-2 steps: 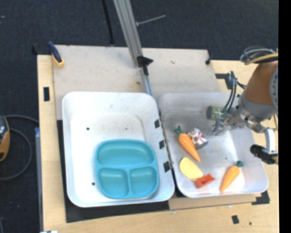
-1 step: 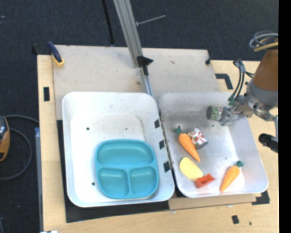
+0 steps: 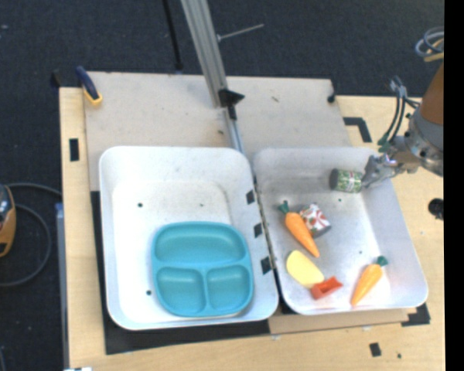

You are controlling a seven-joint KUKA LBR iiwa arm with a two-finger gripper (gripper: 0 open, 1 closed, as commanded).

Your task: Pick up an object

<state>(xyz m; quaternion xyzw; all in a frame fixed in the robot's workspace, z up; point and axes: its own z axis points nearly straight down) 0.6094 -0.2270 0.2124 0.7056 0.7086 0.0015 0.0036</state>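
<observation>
The right bin (image 3: 402, 230) holds several small objects. A green can (image 3: 344, 180) lies on its side near the far wall. An orange carrot (image 3: 301, 233) lies mid-bin beside a crumpled red-and-white piece (image 3: 317, 219). Nearer the front are a yellow lemon-like piece (image 3: 303, 269), a small red piece (image 3: 326, 287) and a second carrot (image 3: 367, 281). My gripper (image 3: 376, 168) reaches in from the right at the bin's far right corner. Its tip is right against the can's right end, low over the bin. Whether it grips the can is unclear.
The left bin (image 3: 124, 199) bears a teal divided plate (image 3: 203, 269) in its front half. A grey metal post (image 3: 205, 41) rises behind the bins, with a rod running down between them. The arm's wrist and cables (image 3: 417, 134) hang over the right bin's far right edge.
</observation>
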